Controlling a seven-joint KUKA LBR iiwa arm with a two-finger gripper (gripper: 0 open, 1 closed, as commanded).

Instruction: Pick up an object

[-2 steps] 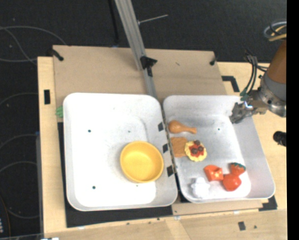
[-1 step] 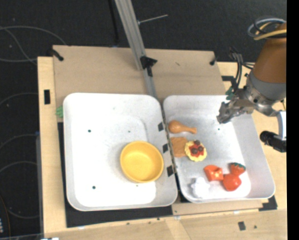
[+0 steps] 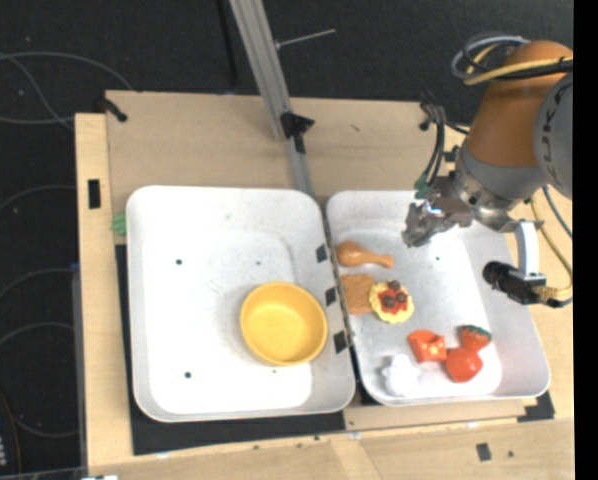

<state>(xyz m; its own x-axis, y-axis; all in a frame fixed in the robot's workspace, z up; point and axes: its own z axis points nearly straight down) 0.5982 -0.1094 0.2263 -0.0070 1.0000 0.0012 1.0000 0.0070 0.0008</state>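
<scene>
Gripper (image 3: 420, 228) hung over the right bin (image 3: 504, 368), nothing visibly in it.
I couldn't tell its state; the drumstick (image 3: 362, 257) lay just left, near the tart (image 3: 391, 301).

You see a tan worktop (image 3: 209, 148) on a dark floor (image 3: 39, 28). Thin cables (image 3: 19, 78) loop across the floor at left. A grey metal pole (image 3: 262, 53) slants up from the worktop's back. Lighting even.
</scene>
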